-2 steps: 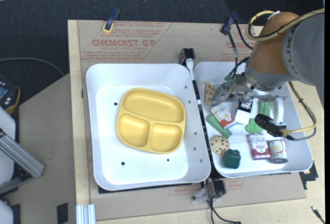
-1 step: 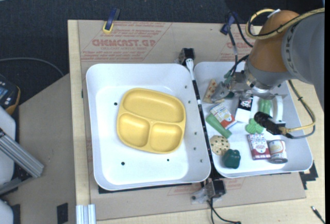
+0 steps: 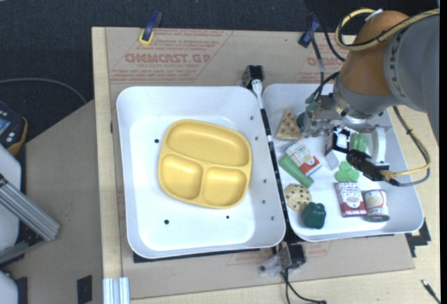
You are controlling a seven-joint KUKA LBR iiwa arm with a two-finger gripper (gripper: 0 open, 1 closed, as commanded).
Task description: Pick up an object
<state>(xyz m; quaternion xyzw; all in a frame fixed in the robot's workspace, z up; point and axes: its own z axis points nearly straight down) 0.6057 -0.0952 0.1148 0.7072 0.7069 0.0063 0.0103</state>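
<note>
Right bin [image 3: 412, 215] clutter: my gripper [image 3: 334, 136], grip state unclear, hovers; carton [image 3: 302, 158] lies just left, long axis diagonal.

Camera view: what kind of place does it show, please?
Probably a robot lab test bench: a grey arm over two white bins, toy food such as a green pepper, loose cables.

Place: robotics lab, test bench.
Bench: cardboard-topped board [image 3: 209, 51] w/ clamps [image 3: 149, 29] at the back edge.
Setup: two white bins [image 3: 133, 156], industrial arm [image 3: 391, 58], loose cables [image 3: 412, 170].
Floor: dark carpet (cable loop lying on it).
</note>
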